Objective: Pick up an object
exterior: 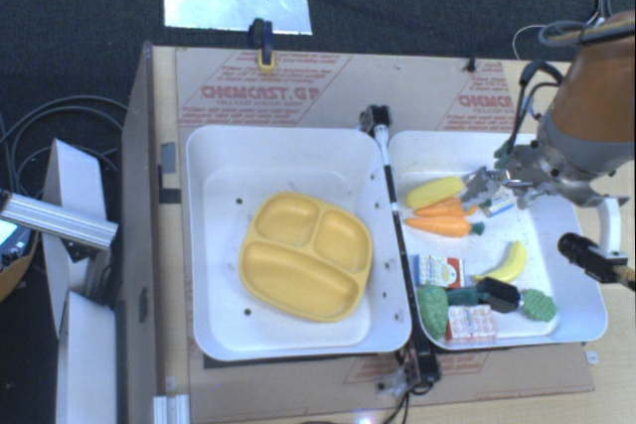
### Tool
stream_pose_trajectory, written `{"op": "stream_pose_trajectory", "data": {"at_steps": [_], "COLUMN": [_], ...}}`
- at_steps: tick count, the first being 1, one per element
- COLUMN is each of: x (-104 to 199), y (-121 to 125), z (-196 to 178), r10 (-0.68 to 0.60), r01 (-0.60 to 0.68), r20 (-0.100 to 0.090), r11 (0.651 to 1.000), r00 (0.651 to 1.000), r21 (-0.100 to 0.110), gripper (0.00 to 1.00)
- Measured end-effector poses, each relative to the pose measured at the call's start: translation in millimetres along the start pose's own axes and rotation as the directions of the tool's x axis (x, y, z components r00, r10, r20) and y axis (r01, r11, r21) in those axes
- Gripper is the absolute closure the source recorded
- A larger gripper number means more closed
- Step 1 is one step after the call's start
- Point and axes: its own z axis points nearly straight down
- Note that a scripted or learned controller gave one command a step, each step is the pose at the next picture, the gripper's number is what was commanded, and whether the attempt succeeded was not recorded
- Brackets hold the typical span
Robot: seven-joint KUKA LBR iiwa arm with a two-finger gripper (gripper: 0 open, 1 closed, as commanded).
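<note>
My gripper hangs low over the back of the right bin, just right of a yellow corn-like piece. Two orange carrots lie right below it. A small white and blue item sits directly under the gripper; whether it is held is unclear. Further forward lie a banana, a small juice carton, a black piece, two green vegetables and a red and white box.
The left bin holds a yellow divided tray. A black rail runs between the bins. The arm's grey and orange body looms over the right bin's far right side. Cardboard covers the bench around the bins.
</note>
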Motion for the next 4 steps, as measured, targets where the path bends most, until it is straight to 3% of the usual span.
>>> {"op": "stream_pose_trajectory", "data": {"at_steps": [1,2,3,4], "x": [5,4,4,-9], "y": [34,35,35,38], "z": [126,109,109,150], "r10": [-0.003,0.0,0.0,0.003], "r01": [0.003,0.0,0.0,-0.003], "r20": [-0.001,0.0,0.0,0.0], "r11": [1.0,1.0,1.0,1.0], "r00": [1.0,1.0,1.0,1.0], "r21": [0.004,-0.003,-0.003,0.004], "gripper": [0.0,1.0,0.0,0.0]}}
